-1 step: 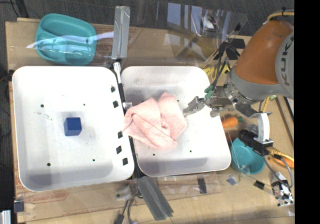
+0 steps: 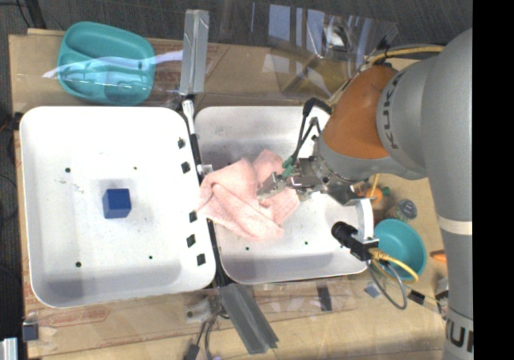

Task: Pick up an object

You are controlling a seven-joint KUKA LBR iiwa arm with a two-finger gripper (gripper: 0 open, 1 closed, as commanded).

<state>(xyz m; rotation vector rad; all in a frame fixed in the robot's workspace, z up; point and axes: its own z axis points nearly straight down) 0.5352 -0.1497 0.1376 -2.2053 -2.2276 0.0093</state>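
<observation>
Hand [image 2: 271, 187] sits low in the right bin [image 2: 241, 121], centre of frame, right on top of the pink cloth [image 2: 241, 202]. Metal fingers [image 2: 277, 182] point left and look pinched into a raised fold of the cloth, so I'd call it closed on the cloth. The fold is bunched up around the fingertips; rest of the cloth spreads flat toward the bin's left wall, lower centre of frame.

Arm [image 2: 418, 109] comes in from the right side of frame, orange band [image 2: 357, 121] just above the wrist, grey body filling the upper right. Black cable runs along the wrist down to the hand.

Left bin [image 2: 48, 133] takes the left half of frame. Blue cube [image 2: 117, 202] sits on its floor, left of centre, well apart from the hand and the cloth.

Teal container [image 2: 104, 61] lies on the desk [image 2: 241, 57] at upper left, just outside the left bin's top edge. Teal bowl [image 2: 401, 244] sits on the desk at lower right, just beside the right bin's corner, with yellow wires [image 2: 393, 270] looping near it.
</observation>
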